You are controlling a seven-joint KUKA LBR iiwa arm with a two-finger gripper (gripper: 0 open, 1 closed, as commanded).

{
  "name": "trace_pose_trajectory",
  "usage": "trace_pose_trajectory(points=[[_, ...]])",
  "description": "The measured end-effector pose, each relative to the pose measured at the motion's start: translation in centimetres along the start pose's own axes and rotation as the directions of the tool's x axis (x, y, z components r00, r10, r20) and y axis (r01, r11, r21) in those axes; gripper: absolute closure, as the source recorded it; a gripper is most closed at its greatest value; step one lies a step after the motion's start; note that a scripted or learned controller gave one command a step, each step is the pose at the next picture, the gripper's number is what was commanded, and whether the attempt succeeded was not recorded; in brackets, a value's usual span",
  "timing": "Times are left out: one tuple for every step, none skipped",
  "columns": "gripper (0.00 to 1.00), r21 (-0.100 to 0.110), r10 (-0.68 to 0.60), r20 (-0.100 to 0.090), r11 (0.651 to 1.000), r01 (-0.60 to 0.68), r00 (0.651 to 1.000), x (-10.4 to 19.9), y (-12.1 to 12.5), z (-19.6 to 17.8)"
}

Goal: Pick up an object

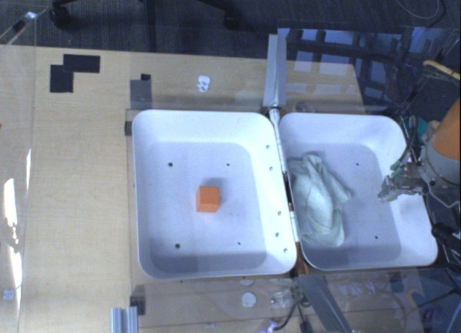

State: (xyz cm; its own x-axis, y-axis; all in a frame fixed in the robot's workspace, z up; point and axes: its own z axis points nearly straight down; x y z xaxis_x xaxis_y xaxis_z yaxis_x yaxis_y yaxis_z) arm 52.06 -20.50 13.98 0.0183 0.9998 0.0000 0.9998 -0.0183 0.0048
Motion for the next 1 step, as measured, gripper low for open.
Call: trace_pose_trajectory(points=[[1.0, 0.001, 0.244, 0.001, 0.97, -0.244, 0.97, 4.17, 0.34, -10.63]])
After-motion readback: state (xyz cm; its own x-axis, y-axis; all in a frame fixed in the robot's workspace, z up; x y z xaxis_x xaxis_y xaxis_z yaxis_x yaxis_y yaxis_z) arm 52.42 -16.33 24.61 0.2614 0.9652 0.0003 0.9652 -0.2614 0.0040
